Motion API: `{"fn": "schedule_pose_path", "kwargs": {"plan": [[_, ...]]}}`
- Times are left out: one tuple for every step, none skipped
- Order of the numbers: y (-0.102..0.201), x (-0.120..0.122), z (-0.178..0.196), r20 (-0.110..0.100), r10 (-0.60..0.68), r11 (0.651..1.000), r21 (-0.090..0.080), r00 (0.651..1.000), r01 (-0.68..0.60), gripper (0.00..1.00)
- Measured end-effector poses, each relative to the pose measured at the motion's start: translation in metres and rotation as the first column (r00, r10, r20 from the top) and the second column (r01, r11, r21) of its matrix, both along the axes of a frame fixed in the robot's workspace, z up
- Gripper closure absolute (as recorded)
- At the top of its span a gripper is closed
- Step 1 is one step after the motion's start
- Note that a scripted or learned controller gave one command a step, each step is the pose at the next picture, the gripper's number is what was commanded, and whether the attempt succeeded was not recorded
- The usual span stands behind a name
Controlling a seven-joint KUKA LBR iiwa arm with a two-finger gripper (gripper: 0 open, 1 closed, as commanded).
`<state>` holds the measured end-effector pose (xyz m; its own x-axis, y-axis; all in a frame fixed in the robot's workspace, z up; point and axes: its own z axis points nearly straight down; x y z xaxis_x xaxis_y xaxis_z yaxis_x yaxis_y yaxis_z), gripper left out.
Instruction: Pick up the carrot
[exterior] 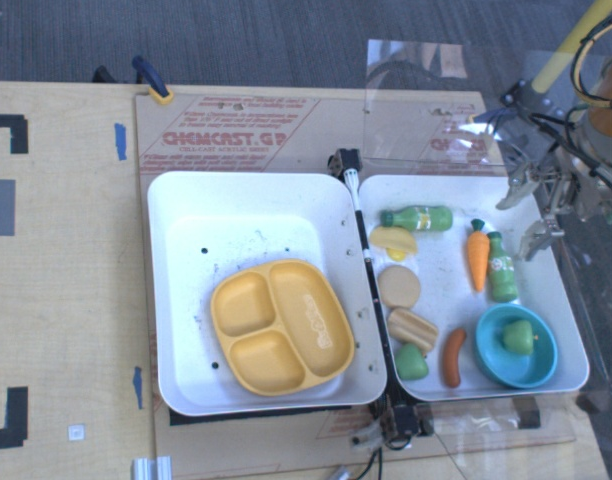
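The orange carrot [477, 256] with a green top lies in the right bin [571, 308], pointing toward the front. A small green bottle [502, 268] lies right beside it, touching its right side. My gripper [528, 216] hangs over the bin's right rim, to the right of and slightly behind the carrot. Its fingers stand apart, open, with nothing between them.
The right bin also holds a second green bottle [418, 218], a yellow piece [393, 239], a tan round [399, 287], a bread roll [413, 325], a green vegetable [411, 362], a sausage [452, 357] and a blue bowl [491, 358] with a green fruit. A yellow divided plate [279, 325] sits in the left bin [186, 228].
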<state>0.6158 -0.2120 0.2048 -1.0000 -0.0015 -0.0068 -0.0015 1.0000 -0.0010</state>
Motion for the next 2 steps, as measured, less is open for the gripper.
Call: {"fn": "schedule_pose_path", "kwargs": {"plan": [[0.021,0.01,-0.105,0.008,0.007,1.0,-0.003,1.0,-0.007,0.0],[0.024,0.012,-0.095,0.014,0.01,1.0,-0.003,1.0,-0.01,1.0]]}}
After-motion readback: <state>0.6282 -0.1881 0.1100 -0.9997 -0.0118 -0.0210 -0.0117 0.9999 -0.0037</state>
